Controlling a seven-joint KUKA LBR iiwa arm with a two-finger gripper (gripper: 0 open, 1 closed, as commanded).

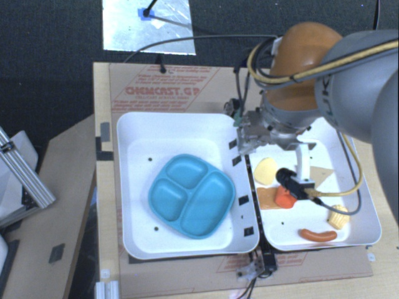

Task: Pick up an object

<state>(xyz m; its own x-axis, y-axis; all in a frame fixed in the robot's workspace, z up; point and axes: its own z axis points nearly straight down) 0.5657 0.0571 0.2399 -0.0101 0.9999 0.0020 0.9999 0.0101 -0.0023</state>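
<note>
— Gripper [250,141] first: open or closed?

— I cannot tell. My gripper hangs just past the blue plate's [190,195] upper right corner, over the wall where the two bins meet, and my own wrist covers it from the camera.

— Holding anything?

— Nothing that I can see.

— Where is the plate?

— It lies flat in the left bin [134,167], a little askew, with its three compartments facing up.

— And the things to pick?

— All are to the right of the plate, across that wall, in the right bin [368,223]. Closest to the plate is a pale yellow piece [264,170], with a flat orange slab [267,198] just below it, and a small red piece [285,199] touches the slab's right edge. Farther right of the plate is a tan wedge [321,175]. Farthest from the plate, near the bin's lower right corner, are a corn cob [338,216] and a sausage [318,235], close together but apart.

— Which is nearest your gripper?

— The pale yellow piece, just below and to its right.
</note>
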